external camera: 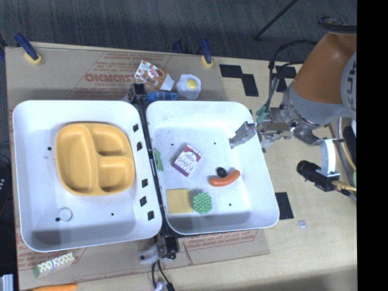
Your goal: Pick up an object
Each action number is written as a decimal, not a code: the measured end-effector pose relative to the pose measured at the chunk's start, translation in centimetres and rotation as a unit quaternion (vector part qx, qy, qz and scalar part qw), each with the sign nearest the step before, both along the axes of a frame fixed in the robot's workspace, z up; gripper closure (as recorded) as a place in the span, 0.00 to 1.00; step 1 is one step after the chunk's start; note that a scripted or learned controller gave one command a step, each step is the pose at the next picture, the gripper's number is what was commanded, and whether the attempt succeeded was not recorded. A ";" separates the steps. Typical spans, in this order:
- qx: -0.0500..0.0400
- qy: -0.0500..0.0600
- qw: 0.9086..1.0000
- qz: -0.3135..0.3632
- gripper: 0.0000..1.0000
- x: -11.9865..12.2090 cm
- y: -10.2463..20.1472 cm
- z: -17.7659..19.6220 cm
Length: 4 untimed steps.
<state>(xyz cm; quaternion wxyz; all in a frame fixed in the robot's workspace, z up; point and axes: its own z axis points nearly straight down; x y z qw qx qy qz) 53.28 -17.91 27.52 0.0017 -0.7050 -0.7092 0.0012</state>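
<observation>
My gripper [242, 134] hangs over the right rim of the right bin [260, 180], with nothing seen in it. Below and left of it, on the bin floor, lies an orange sausage-shaped piece [225, 179] with a small black object [221, 173] touching its top. A maroon and white packet [187, 160] sits near the bin's middle. Against the front wall lie a yellow square block [177, 200] and a green textured ball [202, 202], side by side. A small green item [157, 160] rests by the left wall.
The left bin [24, 180] holds a yellow divided plate [96, 157] and a small clear ring [65, 214]. Behind the bins lie a snack packet [148, 73], a yellow and white object [189, 85] and a blue item [161, 96]. A wrapped packet [54, 264] lies front left.
</observation>
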 end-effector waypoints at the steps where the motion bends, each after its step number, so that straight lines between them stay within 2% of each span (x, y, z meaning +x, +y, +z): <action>1: 0.000 0.001 1.000 -0.031 0.00 2.0 4.3 -12.5; 2: -0.001 -0.004 1.000 -0.027 0.00 4.9 8.6 -17.9; 3: 0.000 -0.005 1.000 -0.026 1.00 5.1 8.7 -16.8; 4: 0.000 0.000 1.000 -0.014 1.00 0.4 13.4 -8.3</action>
